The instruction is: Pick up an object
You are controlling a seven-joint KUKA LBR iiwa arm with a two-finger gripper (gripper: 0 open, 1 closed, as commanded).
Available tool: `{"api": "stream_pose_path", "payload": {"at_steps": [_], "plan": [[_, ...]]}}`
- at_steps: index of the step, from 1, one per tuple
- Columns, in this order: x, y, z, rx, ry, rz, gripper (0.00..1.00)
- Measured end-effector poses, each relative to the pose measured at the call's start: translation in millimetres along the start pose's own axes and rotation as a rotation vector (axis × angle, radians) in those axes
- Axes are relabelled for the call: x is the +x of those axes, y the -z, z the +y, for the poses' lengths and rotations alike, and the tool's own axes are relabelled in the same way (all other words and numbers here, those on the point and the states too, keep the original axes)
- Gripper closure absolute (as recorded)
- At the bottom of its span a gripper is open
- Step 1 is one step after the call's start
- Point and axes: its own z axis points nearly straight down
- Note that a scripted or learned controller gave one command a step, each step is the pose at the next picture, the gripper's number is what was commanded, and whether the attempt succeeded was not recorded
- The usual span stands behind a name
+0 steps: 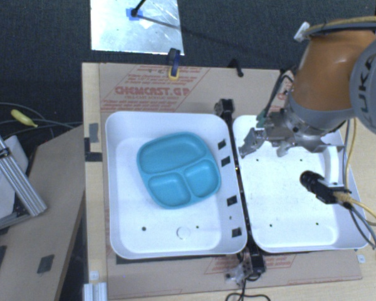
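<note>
– Over the right bin (282, 231), toward its corner between 10 and 11 o'clock, hangs the claw (249, 143). Has it got anything?

– Nothing that I can see. No object shows in it, so I judge the pick not yet made. Whether the claw is set wide or narrow I cannot tell from this slant; the grey arm (332, 74) with its orange band crowds in behind it.

– So what is there to pick?

– A blue plate (178, 170) with three compartments, the large one on its 12 o'clock side and two smaller ones toward 6 o'clock. It lies flat near the middle of the left bin (128, 231), apart from all four walls.

– And from the claw?

– Between 8 and 9 o'clock of it, across the dark divider (232, 168) where the two bins meet. The claw is near that divider but on the wrong side of it, and well apart from the plate.

– How far along, then?

– Early, by my reckoning. What is left is nearly all of it: cross over the divider, come down on the plate, probably at its raised rim, close and lift. A shallow, smooth plate offers little to grip, so a slip seems likely.
</note>
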Motion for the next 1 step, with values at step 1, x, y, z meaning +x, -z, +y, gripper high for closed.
{"api": "stream_pose_path", "payload": {"at_steps": [1], "plan": [[-6.7,11.5,2.6,-0.006,-0.009,-0.004,1.0]]}}
